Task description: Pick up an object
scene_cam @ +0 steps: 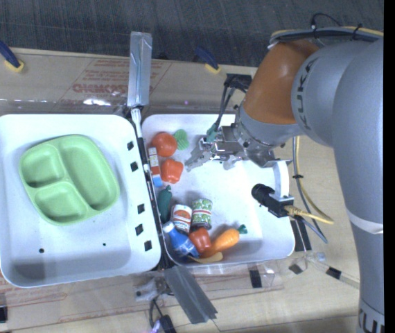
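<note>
Over the right bin (267,245), the gripper (196,159) hangs beside a tomato (163,145); whether its fingers are open or closed cannot be told.

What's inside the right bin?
The right bin holds toy food along its left and near sides: a tomato, a carrot, two small cans, more underneath. The gripper hangs over it. The arm covers the far right corner.

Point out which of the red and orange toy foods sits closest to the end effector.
The red tomato at the right bin's top, beside the green piece; the others lie lower, farther from the end effector.
</note>
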`<action>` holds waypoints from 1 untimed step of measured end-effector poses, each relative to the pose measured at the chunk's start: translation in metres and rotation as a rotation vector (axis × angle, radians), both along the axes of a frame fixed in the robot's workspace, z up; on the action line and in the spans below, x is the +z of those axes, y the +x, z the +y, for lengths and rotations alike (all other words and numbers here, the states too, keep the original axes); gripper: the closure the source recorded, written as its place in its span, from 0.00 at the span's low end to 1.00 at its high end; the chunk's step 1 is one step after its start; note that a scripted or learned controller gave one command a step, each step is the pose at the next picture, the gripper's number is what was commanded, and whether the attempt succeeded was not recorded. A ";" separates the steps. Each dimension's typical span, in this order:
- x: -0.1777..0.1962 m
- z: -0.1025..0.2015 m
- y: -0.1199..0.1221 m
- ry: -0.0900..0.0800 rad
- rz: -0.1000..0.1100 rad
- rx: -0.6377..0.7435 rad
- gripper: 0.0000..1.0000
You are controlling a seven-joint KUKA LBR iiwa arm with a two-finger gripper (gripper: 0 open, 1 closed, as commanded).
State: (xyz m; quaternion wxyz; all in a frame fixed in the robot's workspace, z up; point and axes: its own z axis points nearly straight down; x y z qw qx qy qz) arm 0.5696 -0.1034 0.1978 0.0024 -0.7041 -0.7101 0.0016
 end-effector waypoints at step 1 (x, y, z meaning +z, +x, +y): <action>-0.094 0.002 0.045 0.000 -0.007 0.110 0.00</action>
